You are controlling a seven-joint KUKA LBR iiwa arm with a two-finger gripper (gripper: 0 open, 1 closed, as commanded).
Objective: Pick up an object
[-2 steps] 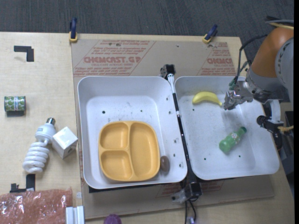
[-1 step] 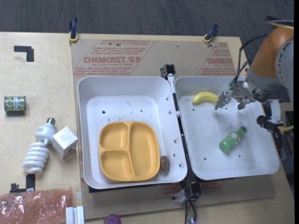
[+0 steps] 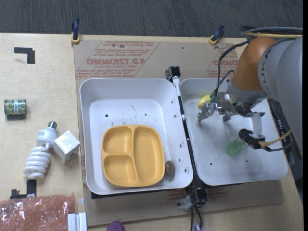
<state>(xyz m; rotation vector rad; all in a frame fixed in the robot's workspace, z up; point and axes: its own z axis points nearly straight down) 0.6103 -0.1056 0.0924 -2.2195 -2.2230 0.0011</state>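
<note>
In the right bin (image 3: pixel 216 172) a small yellow object (image 3: pixel 204 100) lies near the far left corner, and a green object (image 3: pixel 234 148) lies toward the right side. My gripper (image 3: pixel 213 116) hangs low over the bin's far part, just in front of and to the right of the yellow object. It is open, with bare white bin floor showing between the fingers. The green object is apart from it, nearer the camera and to the right, close to a black cable fitting on the arm.
The left bin (image 3: pixel 91 129) holds a yellow divided plate (image 3: pixel 133 155) and a small brown lump (image 3: pixel 169 168) at the plate's right edge. On the bench to the left lie a spiral light bulb (image 3: pixel 40 150), a white cube (image 3: pixel 67 146) and a green can (image 3: pixel 15 108).
</note>
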